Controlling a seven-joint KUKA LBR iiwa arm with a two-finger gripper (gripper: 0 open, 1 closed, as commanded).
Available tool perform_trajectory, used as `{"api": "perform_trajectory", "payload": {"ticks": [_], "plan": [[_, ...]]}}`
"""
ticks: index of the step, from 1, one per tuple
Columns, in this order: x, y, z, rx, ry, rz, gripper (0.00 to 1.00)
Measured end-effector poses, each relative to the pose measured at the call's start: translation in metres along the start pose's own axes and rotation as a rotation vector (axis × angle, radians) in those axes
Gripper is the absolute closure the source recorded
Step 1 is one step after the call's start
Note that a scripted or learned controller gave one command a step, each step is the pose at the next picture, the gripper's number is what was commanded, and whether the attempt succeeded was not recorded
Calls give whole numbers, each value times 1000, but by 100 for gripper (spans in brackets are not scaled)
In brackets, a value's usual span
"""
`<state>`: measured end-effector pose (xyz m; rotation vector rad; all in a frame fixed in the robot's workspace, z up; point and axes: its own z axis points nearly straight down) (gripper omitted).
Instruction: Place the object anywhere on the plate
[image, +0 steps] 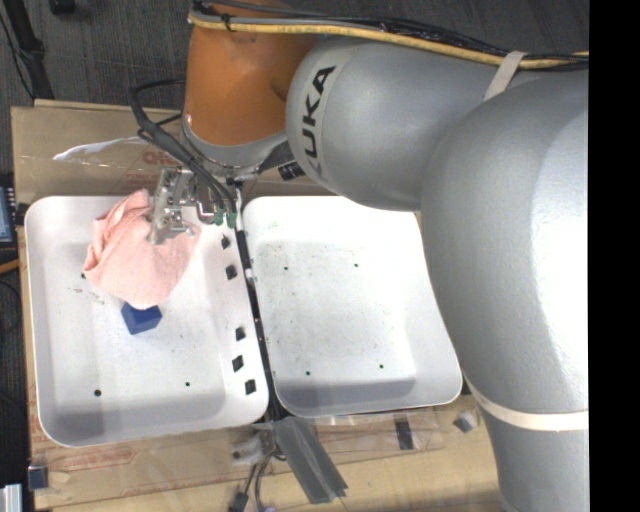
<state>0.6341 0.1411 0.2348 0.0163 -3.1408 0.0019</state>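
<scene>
1. The claw (172, 212) sits at the upper left of the frame, over the left bin (60, 400), right at the upper edge of the pink cloth (140, 258).
2. Whether the claw is wide, narrow or gripping the cloth, I cannot tell; the metal parts blur together.
3. A small blue block (141, 319) lies just below the cloth, touching its lower edge.
4. The right bin (430, 370) lies at centre frame; no plate can be made out.
5. Risk: the soft cloth could snag or drag along, or slip out, since fabric bunches unpredictably.
</scene>
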Motion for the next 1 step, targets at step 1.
{"api": "perform_trajectory", "payload": {"ticks": [1], "plan": [[0,0,0,0,-1,0,0]]}}
